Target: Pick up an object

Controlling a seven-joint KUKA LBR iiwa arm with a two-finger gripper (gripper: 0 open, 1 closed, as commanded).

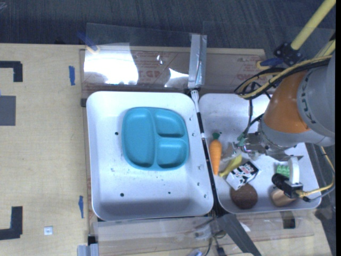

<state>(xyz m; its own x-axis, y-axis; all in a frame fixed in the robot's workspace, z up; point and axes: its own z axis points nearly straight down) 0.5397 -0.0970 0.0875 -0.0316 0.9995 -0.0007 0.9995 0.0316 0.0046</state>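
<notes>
Oddly, the claw (246,144), grip unclear, hovers above a smooth tapered carrot (215,154).

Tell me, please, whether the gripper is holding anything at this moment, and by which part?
It cannot be told. The gripper sits low in the right white bin, just above the yellow banana and black-and-white card, but no object visibly sits in it.

No text, brand name or number can be read anywhere here. Faint reddish printing runs across the brown cardboard strip (160,65) behind the two bins, but glare and blur make it illegible. A small black-and-white patterned card (243,174) lies in the right bin (224,108), its markings too small to make out.
</notes>
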